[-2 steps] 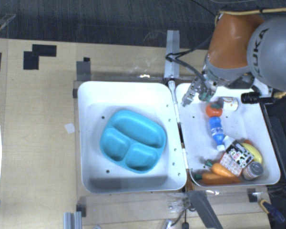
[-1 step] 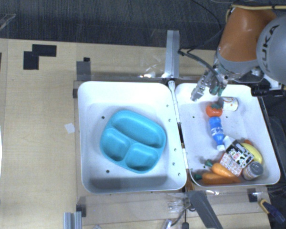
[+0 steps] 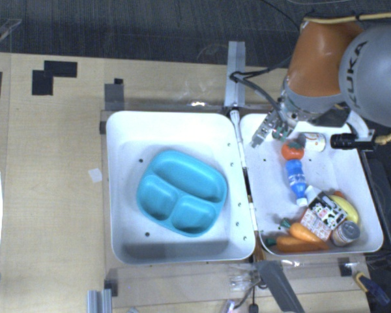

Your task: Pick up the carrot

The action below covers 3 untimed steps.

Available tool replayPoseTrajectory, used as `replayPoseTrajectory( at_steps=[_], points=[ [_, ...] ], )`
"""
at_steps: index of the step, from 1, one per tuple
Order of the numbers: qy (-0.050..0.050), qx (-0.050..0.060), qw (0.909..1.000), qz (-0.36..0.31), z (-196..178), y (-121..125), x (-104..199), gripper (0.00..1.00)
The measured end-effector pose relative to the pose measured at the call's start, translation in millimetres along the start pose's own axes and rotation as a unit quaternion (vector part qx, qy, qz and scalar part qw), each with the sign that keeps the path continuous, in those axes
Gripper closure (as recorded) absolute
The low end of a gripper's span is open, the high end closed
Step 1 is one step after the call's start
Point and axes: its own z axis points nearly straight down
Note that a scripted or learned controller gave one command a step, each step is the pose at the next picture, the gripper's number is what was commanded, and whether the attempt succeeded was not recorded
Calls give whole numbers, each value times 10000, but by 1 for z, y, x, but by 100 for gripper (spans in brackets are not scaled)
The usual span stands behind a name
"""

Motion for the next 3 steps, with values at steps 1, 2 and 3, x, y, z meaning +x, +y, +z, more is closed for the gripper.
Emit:
replayPoseTrajectory(
  at_steps=[1,2,3],
  points=[
    [-8,-9,10000,-7,-32,38,37,100],
    [-1,1,10000,2,0,0,41,100],
    [-11,-4,10000,-19,-13,-1,-7,100]
  ],
)
